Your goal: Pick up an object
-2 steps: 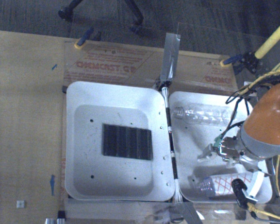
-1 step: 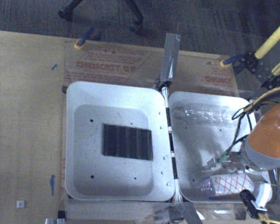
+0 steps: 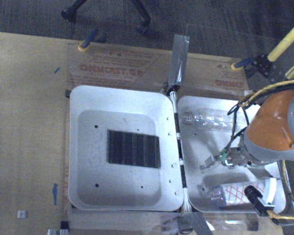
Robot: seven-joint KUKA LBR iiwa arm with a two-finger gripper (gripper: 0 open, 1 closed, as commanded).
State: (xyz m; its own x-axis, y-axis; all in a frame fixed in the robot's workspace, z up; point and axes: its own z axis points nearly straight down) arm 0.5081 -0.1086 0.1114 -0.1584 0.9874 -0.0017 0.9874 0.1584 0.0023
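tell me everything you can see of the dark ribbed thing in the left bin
The dark ribbed pad is a flat rectangle, dark grey to black, crossed by parallel ridges that run front to back. It looks like rubber or plastic. It lies flat near the middle of the left bin floor, square to its walls, touching only the floor.

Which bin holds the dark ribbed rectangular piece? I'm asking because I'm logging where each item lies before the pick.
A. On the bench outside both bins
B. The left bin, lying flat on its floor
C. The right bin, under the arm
B. The dark ribbed rectangle lies flat near the middle of the left bin, while the arm's gripper reaches into the right bin beside a clear plastic bottle.
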